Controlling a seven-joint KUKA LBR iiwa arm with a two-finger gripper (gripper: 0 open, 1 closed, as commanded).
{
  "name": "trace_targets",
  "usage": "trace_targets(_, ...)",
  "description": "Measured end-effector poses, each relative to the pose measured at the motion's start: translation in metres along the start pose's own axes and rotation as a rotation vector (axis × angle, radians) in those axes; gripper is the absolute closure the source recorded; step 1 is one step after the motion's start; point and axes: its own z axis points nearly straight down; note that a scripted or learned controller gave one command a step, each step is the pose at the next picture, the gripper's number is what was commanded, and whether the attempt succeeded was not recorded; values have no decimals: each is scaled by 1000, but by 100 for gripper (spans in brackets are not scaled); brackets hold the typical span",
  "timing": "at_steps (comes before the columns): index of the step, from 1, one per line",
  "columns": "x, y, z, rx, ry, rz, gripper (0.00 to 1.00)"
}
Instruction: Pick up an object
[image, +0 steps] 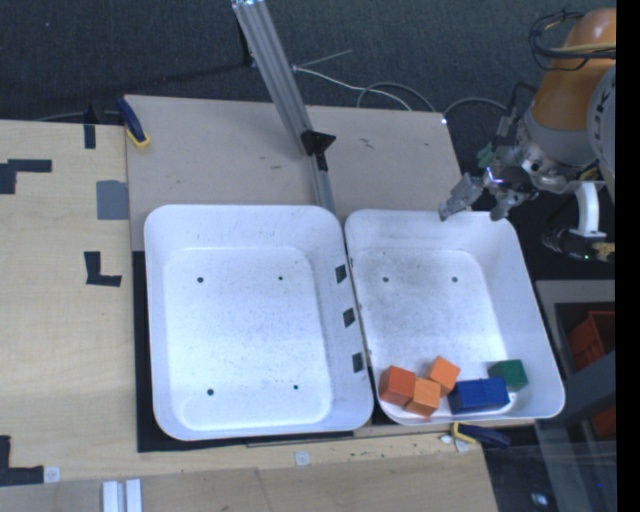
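Observation:
Several small blocks lie along the near edge of the right bin (440, 290): three orange blocks (399, 383), a blue block (478, 395) and a green block (510, 373). The orange ones touch each other, and the blue one sits between them and the green one. My gripper (476, 204) hangs over the far rim of the right bin, well away from the blocks. It is open, with nothing between its fingers.
The left bin (245, 315) lies beside the right one, their rims touching. A slanted metal rail (290, 95) runs from the top of the view down to the gap between the bins. Cables lie on the bench behind the bins.

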Motion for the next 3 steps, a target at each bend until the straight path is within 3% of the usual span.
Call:
trace_targets(2,-31,-89,28,3,1,4,0)
trace_targets(3,-29,-86,26,-1,1,1,0)
